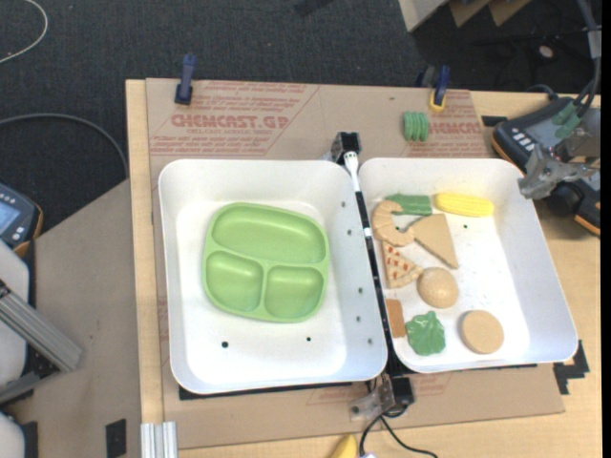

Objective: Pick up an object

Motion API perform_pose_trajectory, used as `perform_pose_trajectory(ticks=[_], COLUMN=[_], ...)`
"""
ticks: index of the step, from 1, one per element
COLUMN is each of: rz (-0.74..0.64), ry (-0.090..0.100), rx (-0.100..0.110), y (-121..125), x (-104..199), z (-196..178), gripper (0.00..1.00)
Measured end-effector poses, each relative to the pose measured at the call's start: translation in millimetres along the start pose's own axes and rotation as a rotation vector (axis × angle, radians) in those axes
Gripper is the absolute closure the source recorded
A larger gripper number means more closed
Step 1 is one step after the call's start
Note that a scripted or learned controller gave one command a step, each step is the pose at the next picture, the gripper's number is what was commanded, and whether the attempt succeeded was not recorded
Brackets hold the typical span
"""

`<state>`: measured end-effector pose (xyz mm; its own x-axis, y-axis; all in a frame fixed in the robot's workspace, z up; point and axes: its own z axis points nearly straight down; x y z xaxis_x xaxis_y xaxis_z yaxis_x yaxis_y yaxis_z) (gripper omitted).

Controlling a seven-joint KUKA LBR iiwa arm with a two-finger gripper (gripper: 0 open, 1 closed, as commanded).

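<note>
The toy food – a yellow corn (464,204), an egg (438,287), a green broccoli (426,333) – lay in the right bin (539,284). The claw (544,172) hung at that bin's far right edge, away from the food, and how wide it was I could not tell.

Two white bins (181,256), one green divided plate (264,260), one yellow corn cob (464,204), one broccoli floret (426,333), one pizza slice (401,265), one egg-shaped piece (437,287), one round tan biscuit (481,332), two blue clamps (184,79)
</note>
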<state>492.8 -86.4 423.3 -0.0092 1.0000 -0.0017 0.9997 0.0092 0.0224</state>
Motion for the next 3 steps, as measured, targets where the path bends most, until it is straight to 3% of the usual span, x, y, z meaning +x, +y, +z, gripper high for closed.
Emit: perform_pose_trajectory(ticks=[1,2,3], rz=[-0.004,0.007,0.004], ry=[0.004,0.002,0.002], rx=[0.015,0.024,0.030], y=[-12,-12,-14], x=[104,123,181], z=[-24,-16,50], gripper=[1.00,1.00,1.00])
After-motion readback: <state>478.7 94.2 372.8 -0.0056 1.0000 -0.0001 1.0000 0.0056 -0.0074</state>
